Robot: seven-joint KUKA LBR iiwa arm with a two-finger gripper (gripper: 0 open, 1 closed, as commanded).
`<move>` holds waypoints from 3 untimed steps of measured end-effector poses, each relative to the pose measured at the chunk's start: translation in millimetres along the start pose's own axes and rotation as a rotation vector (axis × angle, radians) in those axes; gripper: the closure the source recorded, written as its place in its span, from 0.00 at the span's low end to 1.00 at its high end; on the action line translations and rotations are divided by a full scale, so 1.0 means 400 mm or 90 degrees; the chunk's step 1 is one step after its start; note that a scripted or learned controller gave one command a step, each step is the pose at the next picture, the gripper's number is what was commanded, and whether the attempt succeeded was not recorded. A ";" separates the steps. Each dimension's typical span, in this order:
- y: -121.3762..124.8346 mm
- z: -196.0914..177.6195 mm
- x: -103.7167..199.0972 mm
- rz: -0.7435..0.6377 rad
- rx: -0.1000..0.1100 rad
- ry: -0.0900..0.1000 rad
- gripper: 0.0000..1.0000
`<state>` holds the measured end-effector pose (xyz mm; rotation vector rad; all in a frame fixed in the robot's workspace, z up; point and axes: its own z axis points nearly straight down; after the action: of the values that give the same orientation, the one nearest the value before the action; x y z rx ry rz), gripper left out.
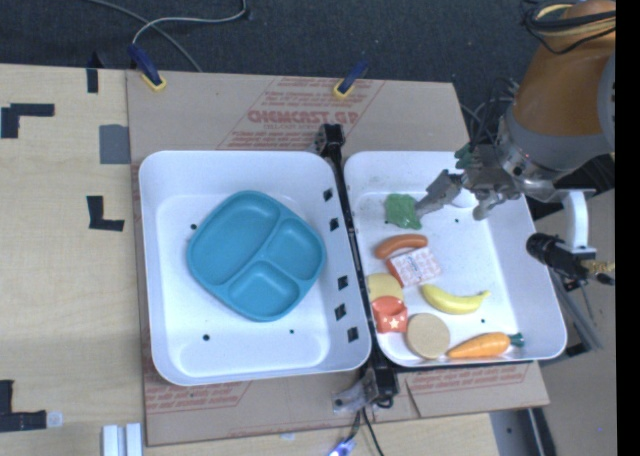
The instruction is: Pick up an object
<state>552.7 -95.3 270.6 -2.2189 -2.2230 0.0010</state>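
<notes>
Nearest the camera, along the front wall of the right-hand shallow white bin, lay the orange plastic carrot with a green top, and just beside it a round tan biscuit-like disc. Behind those sat a red and yellow toy piece, a yellow plastic banana, a small red-and-white printed packet, a reddish toy sausage and, farthest back, a green leafy toy vegetable. My tool hung over the back of that bin with its two fingers spread apart and nothing between them, the left finger close beside the green vegetable. I judged that piece the likeliest pick: probably light, hollow plastic, stiff enough not to crush, but lumpy, so I would have closed across its narrower middle, not its frilled edge. The banana and sausage looked smooth and apt to roll or slip from a pinch. The left-hand white bin on the counter held only a blue compartmented plastic plate.
</notes>
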 end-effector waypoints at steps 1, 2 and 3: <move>0.152 0.251 -0.037 0.000 0.002 0.000 0.00; 0.240 0.458 -0.028 -0.001 -0.004 -0.001 0.00; 0.133 0.457 -0.011 0.001 -0.005 -0.002 0.00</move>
<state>605.7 -99.5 87.6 -2.2254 -2.2267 -0.0041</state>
